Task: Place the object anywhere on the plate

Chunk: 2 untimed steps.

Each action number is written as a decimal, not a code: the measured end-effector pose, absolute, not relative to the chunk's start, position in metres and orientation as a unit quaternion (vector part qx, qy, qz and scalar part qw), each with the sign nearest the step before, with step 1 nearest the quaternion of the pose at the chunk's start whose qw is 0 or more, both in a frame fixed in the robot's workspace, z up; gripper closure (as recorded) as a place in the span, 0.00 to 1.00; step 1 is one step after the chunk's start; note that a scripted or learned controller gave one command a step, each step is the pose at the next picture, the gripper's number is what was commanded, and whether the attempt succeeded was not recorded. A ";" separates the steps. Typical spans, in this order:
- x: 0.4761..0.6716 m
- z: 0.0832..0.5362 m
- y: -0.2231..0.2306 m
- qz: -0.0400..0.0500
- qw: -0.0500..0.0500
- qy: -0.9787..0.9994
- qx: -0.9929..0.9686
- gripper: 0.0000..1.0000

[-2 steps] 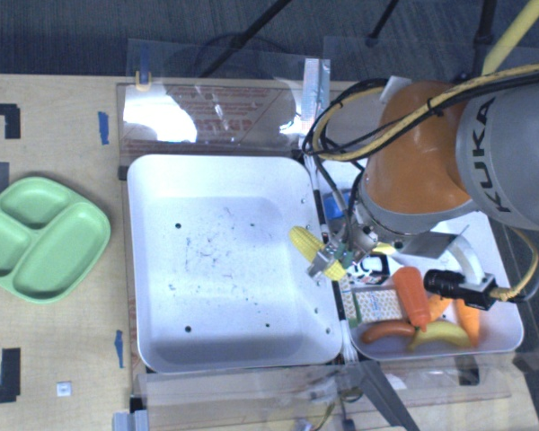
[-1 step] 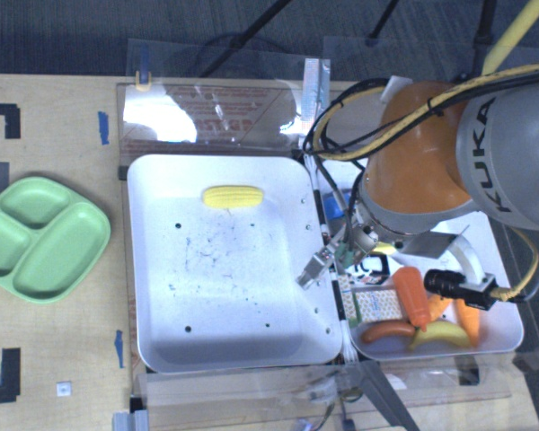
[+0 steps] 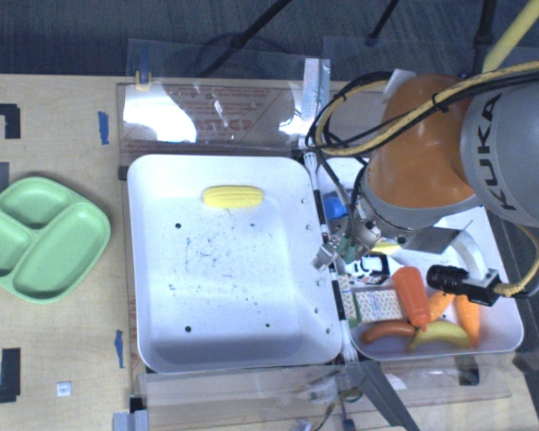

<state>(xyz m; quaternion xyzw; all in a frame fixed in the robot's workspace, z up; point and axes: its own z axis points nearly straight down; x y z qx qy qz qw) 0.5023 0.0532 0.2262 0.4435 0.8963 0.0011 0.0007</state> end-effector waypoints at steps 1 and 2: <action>0.543 0.149 0.096 0.000 -0.001 0.892 0.453 1.00; 0.542 0.160 0.177 0.000 0.000 0.748 0.663 1.00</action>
